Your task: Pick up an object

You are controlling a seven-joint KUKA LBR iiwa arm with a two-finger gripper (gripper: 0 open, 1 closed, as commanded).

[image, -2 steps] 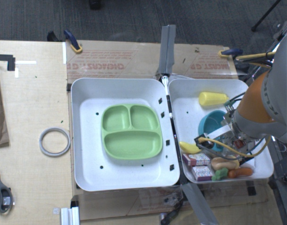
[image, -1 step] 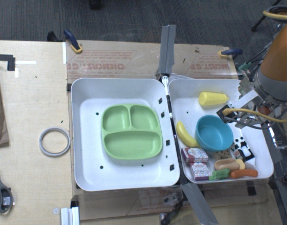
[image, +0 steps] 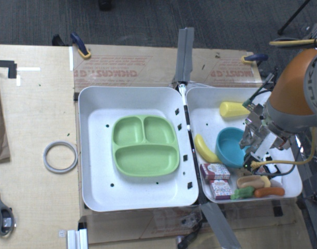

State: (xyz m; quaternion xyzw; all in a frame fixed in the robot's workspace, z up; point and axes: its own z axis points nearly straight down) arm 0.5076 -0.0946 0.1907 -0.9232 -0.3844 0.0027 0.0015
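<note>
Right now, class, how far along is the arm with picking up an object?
Done: the gripper is over the right bin, at the right edge of the blue bowl. In hand: nothing that can be seen; the blue bowl, banana and hot dog all lie in the bin. Left: grasping one thing and lifting it clear.

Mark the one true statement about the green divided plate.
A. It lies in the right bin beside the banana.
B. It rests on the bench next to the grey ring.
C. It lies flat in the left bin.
C: the green divided plate lies flat in the left bin, apart from the banana in the right bin and the grey ring out on the bench.
</note>
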